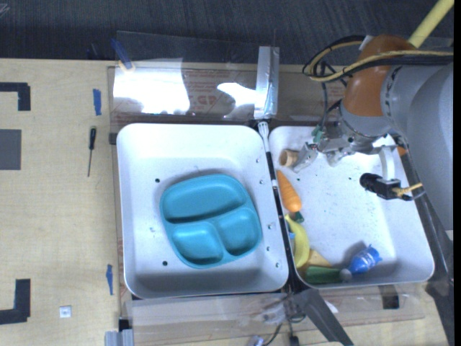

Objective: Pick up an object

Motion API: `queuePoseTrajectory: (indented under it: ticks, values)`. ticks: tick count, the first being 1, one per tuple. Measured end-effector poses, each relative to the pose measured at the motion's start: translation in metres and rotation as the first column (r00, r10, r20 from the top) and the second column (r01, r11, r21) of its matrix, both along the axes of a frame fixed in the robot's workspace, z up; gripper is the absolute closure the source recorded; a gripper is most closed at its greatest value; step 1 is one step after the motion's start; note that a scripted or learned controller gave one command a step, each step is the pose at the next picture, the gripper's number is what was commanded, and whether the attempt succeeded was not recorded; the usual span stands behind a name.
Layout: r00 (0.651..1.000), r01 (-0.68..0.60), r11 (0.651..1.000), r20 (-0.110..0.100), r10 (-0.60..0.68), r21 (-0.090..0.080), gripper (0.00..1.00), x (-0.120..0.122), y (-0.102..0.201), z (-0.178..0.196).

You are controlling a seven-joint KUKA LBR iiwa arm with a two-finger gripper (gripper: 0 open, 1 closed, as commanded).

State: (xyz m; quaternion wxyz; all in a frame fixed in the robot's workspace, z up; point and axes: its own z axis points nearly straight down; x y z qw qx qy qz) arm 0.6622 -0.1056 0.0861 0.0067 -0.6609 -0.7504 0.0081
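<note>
Here we see the gripper [311, 155] low over the right bin [414, 254], near its 11 o'clock corner; we cannot tell its state. A small tan object [287, 157] lies just beside it at 9 o'clock. A carrot [289, 193] lies near the gripper at 7 o'clock, a banana [300, 241] beyond it, and a blue bottle [364, 259] at 5 o'clock. The left bin [137, 164] holds a blue tray [209, 219]

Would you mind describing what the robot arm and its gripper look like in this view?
The arm is bulky, rounded and grey, with an orange band above the wrist. Black and yellow cables loop beside the band. The gripper is small, silvery metal.
</note>
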Motion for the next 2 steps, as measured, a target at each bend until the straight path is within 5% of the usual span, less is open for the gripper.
queuePoseTrajectory:
  ticks: [2]
  values:
    - [1.000, 0.000, 1.000, 0.000, 0.000, 0.000, 0.00, 0.0000, 0.0000, 0.0000]
